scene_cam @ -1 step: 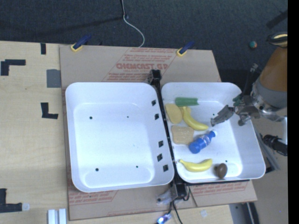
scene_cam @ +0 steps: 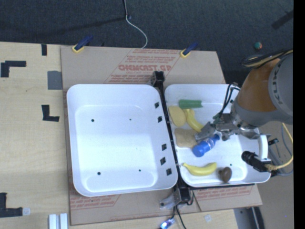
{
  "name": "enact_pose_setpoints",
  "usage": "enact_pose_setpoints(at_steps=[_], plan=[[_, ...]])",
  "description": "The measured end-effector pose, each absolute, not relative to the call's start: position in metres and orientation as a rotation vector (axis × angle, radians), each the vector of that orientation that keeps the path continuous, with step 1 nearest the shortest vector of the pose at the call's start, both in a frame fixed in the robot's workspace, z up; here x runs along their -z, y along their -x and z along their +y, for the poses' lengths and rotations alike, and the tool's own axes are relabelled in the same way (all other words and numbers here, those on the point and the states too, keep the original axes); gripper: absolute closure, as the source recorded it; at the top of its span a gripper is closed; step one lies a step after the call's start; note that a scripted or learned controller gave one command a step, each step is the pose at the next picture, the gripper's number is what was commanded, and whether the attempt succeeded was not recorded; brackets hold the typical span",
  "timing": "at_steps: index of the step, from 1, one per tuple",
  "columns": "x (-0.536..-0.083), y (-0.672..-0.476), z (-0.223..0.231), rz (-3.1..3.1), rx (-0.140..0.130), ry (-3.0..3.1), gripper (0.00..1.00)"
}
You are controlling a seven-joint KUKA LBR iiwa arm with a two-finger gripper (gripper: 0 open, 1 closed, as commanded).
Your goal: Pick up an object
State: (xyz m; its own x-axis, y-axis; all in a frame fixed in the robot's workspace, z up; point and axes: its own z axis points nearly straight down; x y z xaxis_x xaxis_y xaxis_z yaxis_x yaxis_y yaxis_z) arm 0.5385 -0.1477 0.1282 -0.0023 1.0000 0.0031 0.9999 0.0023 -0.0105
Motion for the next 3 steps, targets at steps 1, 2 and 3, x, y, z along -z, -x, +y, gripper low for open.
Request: enact_pose_setpoints(at_steps=[1,2,3], plan=[[-0.084,-0.525,-0.145,-2.221,0.000,2.223,0.00],[-0.097,-0.527,-0.144,-2.222,0.005,2.219,1.00],[-0.190,-0.561,-0.071,-2.237,0.012,2.213,1.00]])
